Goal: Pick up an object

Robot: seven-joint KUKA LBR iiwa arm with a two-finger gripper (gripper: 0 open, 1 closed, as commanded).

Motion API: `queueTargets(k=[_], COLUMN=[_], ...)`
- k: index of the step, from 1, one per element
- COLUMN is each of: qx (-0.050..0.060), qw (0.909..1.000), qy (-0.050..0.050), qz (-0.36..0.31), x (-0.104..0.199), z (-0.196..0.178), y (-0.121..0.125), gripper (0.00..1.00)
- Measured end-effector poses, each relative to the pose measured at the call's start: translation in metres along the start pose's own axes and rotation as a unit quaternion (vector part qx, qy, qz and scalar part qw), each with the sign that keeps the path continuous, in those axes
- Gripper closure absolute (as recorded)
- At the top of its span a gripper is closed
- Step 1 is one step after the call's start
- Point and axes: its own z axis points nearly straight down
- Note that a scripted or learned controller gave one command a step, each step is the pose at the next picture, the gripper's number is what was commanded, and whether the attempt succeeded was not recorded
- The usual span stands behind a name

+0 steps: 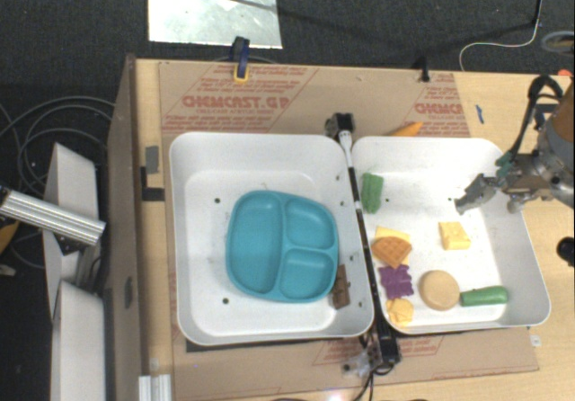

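The right bin (512, 255) holds several toy foods. A green piece (371, 191) lies by the divider. A yellow cheese block (454, 235) sits mid-bin, with an orange waffle (392, 250) and a purple piece (395, 280) to its left. A tan bun (439, 289), a green cucumber (483, 296) and a small yellow piece (401, 310) lie along the front. My gripper (470, 196) hangs over the right bin's far right part, above and slightly right of the cheese block, with nothing seen in it.
The left bin (202, 210) carries a blue divided plate (281, 246), and a brown piece (341, 288) lies at its front right corner. An orange carrot (406, 129) rests on the cardboard behind the right bin. Cables run along the far right.
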Motion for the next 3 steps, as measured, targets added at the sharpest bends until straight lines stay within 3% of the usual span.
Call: queueTargets(k=[1,2,3], qx=[0.003,-0.008,-0.004], qw=[1.0000,1.0000,1.0000], qy=[0.001,-0.001,-0.002], qz=[-0.002,0.002,0.000], x=[0.025,0.045,0.007], z=[0.094,0.177,0.137], y=[0.043,0.030,0.080], gripper=[0.00,0.00,0.00])
